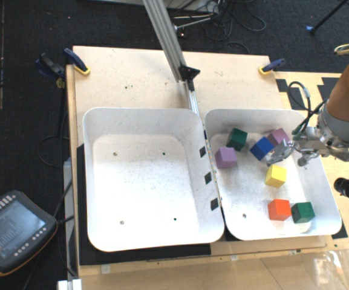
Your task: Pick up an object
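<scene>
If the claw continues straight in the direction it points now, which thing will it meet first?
Probably the blue cube: the claw points leftward at it, with the yellow cube just below. Depth is unclear, so it may pass above.

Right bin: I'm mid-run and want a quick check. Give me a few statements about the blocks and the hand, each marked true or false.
1. All the blocks lie in the right bin. True.
2. There are two green blocks. True.
3. The yellow block sits in the left bin. False: it lies in the right bin, just below the hand.
4. The orange block touches the blue block. False: they are apart; the orange one lies beside a green block near the bin's front edge.
5. The hand is over the right bin, near the blue and pink blocks. True.
</scene>
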Robot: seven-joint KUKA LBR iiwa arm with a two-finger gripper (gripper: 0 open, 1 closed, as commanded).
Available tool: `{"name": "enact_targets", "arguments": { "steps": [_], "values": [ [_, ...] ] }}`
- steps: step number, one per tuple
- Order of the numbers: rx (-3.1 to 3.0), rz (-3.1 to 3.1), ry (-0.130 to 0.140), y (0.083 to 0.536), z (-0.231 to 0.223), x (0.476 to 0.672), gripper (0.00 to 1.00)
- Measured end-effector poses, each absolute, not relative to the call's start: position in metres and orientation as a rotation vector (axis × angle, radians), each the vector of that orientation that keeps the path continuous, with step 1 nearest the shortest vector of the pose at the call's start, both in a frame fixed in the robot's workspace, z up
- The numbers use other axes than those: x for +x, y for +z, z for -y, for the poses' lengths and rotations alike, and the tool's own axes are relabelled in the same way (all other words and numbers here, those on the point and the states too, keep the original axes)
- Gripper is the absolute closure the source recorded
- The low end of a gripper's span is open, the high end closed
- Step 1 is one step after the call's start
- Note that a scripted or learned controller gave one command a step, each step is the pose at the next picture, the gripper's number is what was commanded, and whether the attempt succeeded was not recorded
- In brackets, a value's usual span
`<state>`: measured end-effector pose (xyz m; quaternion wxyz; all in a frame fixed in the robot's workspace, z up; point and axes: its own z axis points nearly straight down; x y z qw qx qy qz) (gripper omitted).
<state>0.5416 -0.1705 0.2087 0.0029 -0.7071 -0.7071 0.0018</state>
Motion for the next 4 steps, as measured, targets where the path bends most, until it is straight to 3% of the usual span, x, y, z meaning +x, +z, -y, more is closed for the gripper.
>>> {"name": "enact_targets", "arguments": {
  "steps": [2, 3, 4],
  "values": [
    [-2.235, 2.232, -0.011, 0.124, 0.165, 0.553, 0.00],
    [-2.236, 2.235, -0.013, 0.133, 0.165, 0.554, 1.00],
    [-2.227, 2.225, -0.004, 0.187, 0.172, 0.547, 1.00]
  ]
}}
